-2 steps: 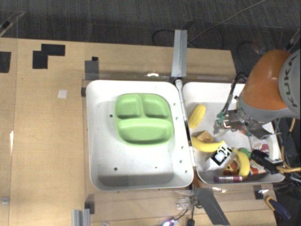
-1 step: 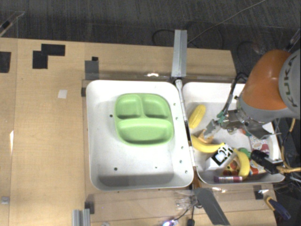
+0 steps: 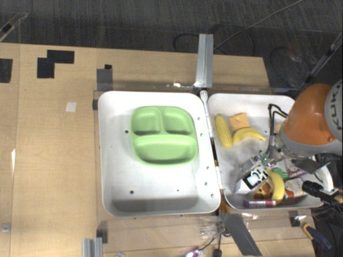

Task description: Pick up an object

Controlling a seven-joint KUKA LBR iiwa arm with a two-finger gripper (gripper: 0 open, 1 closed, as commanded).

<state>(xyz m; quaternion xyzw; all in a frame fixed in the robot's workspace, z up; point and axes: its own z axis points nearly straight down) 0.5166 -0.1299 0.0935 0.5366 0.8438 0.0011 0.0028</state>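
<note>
Even overhead light is washing the left bin (image 3: 115,143) near-white, a soft shadow pooling along its near wall below the green tray (image 3: 162,134); detail is blurring slightly throughout.

Arm casing (image 3: 335,114): part of a dark brand word at the view's right edge, letters "KU" legible, the rest cut off.
Black-and-white tag (image 3: 259,174): square patterned marker near the gripper in the right bin (image 3: 236,105); pattern not readable as text.
Packets (image 3: 293,186) in right bin: printed colours visible, wording too small to read.
Green tray (image 3: 162,134) in left bin (image 3: 115,143): no marking legible.
Bench (image 3: 48,143): black square patches, no lettering.
</note>
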